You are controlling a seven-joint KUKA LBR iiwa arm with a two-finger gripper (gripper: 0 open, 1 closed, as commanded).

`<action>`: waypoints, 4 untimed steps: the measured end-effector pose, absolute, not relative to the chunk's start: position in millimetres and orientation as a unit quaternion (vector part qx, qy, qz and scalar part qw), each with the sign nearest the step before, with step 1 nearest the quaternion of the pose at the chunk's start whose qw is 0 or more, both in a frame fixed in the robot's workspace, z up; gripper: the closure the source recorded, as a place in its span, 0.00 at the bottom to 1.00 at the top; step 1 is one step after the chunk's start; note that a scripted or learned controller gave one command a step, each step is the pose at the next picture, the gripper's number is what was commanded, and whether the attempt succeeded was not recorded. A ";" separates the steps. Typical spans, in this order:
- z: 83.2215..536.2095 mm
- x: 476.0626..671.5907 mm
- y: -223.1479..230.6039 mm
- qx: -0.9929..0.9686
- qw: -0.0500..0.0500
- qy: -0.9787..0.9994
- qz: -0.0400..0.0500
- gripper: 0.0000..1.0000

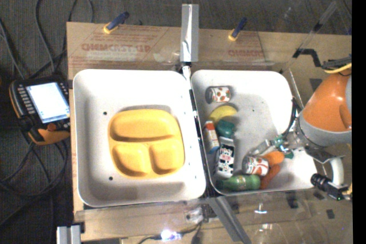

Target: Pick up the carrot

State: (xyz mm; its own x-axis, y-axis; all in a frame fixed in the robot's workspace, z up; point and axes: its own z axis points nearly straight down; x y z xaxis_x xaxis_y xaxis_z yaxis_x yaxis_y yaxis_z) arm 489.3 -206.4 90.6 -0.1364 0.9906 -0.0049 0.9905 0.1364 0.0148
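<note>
Over right bin, arm bent low, hand at carrot

1. Orange tapered carrot, beside red-and-white can.
2. Yellow compartment tray in white left bin.
3. Green cucumber-shaped toy; yellow lemon-shaped piece; teal piece.
4. Brown cardboard surface, faint red lettering.

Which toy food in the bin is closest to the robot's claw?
The orange carrot, lying slantwise at the right bin's lower right. The gripper sits right by its top end, while the other items lie farther left.
</note>
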 end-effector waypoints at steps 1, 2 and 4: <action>100.1 490.1 -205.9 0.657 0.007 0.754 0.004 1.00; 100.1 489.9 -206.3 0.657 0.007 0.754 0.004 0.00; 118.8 483.5 -176.1 0.476 0.000 0.879 -0.001 0.00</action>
